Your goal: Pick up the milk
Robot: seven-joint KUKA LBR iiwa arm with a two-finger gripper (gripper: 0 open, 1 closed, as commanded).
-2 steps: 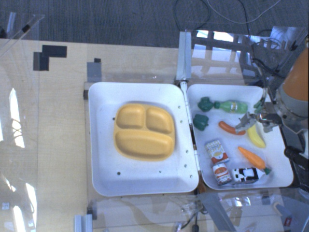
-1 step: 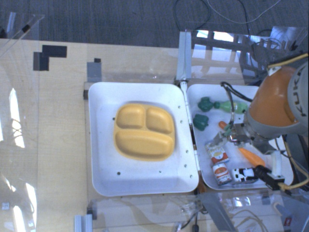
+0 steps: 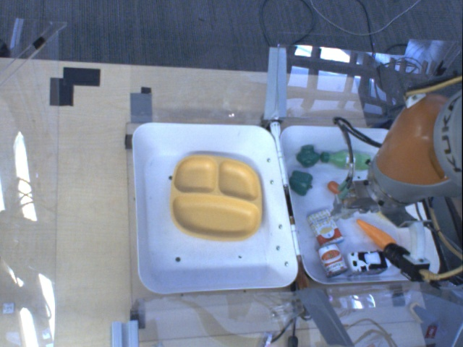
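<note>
The milk (image 3: 324, 226), a small white carton with a red and orange label, lies tilted in the right bin (image 3: 309, 266) near its left wall. My gripper (image 3: 349, 198) hangs over the middle of that bin, just up and to the right of the carton. The grey wrist and orange band (image 3: 412, 150) cover much of the bin's right half. Nothing shows in the gripper's grasp.
A red can (image 3: 331, 259) and a black-and-white object (image 3: 366, 262) lie below the carton. An orange carrot (image 3: 376, 231) and several green play vegetables (image 3: 301, 181) share the right bin. In the left bin (image 3: 152, 215) sits a yellow divided plate (image 3: 216, 196).
</note>
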